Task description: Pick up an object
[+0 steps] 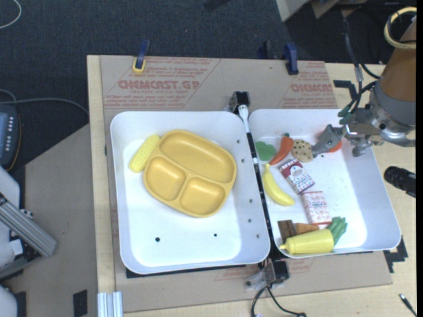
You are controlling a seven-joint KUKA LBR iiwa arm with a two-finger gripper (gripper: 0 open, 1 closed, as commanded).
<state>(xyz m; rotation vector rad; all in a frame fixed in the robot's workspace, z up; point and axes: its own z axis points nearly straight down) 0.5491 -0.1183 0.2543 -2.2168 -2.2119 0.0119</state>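
Objects for picking lie in the right bin (370,197): a green item (265,150) and an orange carrot-like piece (283,148) at its upper left, a round cookie (303,150) just beside them, a yellow banana (277,188) along the left wall, a red-and-white packet (297,176) and a second packet (316,207) near the centre, and a brown piece (289,229), a yellow bottle-like item (308,244) and a green item (337,228) at the lower edge. Gripper (328,139) hangs over the bin's upper part, right of the cookie; whether its jaws stand apart or together cannot be told. Left bin (178,246) holds a yellow divided tray (190,172) with a corn cob (144,153) touching its upper-left rim. Both bins rest on the counter (106,177).
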